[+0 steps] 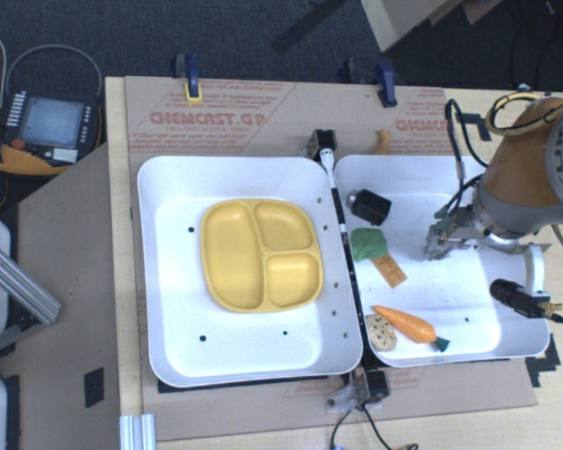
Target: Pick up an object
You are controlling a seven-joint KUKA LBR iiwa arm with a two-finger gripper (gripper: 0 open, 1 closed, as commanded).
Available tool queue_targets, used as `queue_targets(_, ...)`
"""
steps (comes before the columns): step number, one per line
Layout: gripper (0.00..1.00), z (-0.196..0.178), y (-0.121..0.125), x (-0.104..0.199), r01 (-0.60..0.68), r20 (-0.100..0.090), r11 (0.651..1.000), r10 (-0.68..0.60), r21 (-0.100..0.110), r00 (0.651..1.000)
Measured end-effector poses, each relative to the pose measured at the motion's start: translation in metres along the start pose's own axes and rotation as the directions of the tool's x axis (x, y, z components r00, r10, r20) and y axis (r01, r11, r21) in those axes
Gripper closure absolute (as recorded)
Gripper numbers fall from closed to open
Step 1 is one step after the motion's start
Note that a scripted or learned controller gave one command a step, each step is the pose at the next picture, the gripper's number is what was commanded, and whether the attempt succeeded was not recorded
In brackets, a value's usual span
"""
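A green block [368,244] lay at the right bin's [469,345] left side, a tan piece [388,270] touching its lower corner; a black block [370,206] sat above, a carrot [405,323] below. The gripper [438,244] hovered right of them, apart, its jaws too blurred to read.
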State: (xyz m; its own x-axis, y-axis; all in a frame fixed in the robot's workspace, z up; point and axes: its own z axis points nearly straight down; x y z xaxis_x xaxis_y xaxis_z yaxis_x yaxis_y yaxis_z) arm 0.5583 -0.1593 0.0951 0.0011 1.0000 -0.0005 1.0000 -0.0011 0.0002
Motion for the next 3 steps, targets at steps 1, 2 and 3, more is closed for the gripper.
queue_targets(1, 1.0, -0.055, 0.007, 0.009, 0.003, 0.002, 1.0, -0.003, -0.006, 1.0)
queue_targets(2, 1.0, -0.108, 0.008, 0.009, 0.003, 0.002, 1.0, -0.003, -0.006, 1.0)
queue_targets(3, 1.0, -0.105, 0.004, 0.07, 0.007, -0.004, 1.0, -0.007, 0.003, 1.0)
